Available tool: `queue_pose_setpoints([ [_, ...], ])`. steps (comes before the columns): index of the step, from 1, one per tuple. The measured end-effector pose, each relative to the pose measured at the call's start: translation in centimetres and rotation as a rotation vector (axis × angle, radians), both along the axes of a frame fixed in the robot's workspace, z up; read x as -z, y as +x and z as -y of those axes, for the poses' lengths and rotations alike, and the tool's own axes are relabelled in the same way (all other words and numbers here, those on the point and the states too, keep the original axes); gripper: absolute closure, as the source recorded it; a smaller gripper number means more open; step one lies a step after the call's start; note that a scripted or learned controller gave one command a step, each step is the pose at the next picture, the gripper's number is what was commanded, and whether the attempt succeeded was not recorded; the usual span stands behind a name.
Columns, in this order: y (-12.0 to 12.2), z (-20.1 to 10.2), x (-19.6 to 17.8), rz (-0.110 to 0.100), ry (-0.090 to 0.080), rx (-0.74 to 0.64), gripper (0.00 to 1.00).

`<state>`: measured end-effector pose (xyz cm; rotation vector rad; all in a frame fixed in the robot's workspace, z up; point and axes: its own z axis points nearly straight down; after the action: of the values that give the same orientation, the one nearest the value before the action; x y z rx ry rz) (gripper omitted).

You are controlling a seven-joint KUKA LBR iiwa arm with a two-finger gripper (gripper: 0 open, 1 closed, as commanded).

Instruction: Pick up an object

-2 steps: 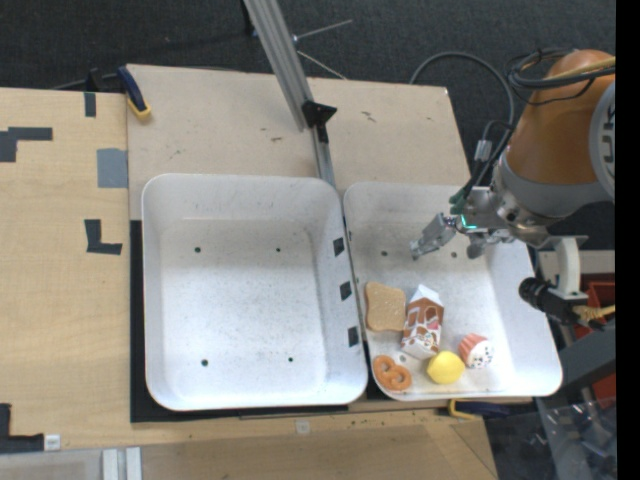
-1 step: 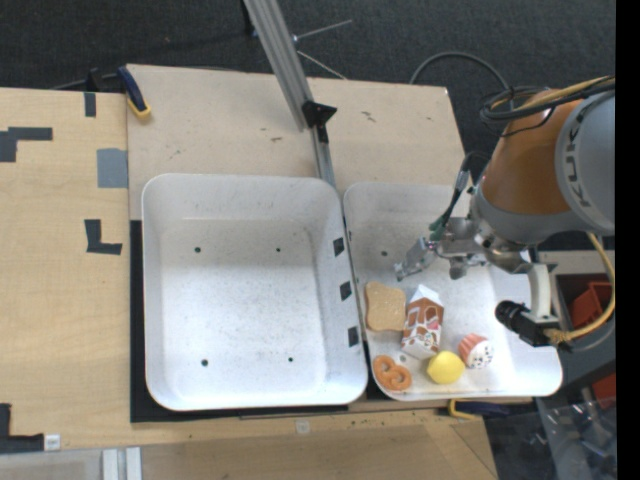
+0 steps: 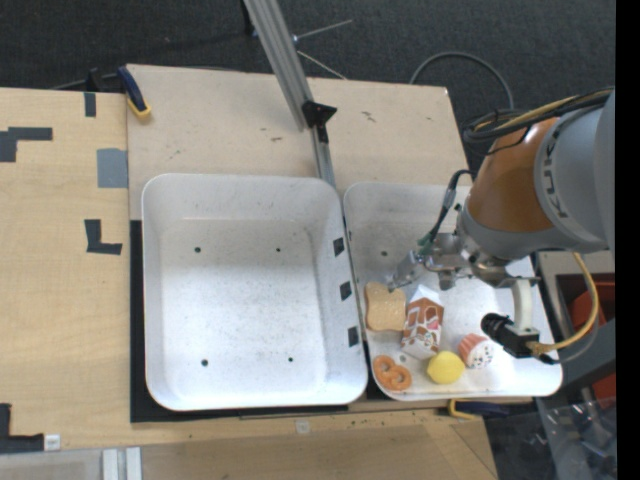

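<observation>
We see two white bins [image 3: 240, 193] of matt, dark-speckled plastic on a pale, matt wooden bench [image 3: 60, 298]. The arm [image 3: 530, 183] looks smooth and glossy. A ribbed metal rail [image 3: 275, 38] looks dull silver.

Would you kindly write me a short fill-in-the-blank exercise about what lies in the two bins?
1. The toys all lie in the ____ bin.
2. The round ball is ____ in colour.
3. The toast slice lies to the ____ of the small house.

Missing words: right; yellow; left
</observation>
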<state>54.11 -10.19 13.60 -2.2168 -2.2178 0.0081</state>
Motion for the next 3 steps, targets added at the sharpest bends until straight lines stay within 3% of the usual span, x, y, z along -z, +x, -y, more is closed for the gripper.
queue_pose_setpoints([
  [1,0.1,0.0,4.7,0.008,0.000,0.001,0.00],
  [2,0.2,0.0,3.4,0.012,-0.001,-0.001,1.00],
  [3,-0.5,0.5,-1.5,0.010,-0.001,0.000,1.00],
])
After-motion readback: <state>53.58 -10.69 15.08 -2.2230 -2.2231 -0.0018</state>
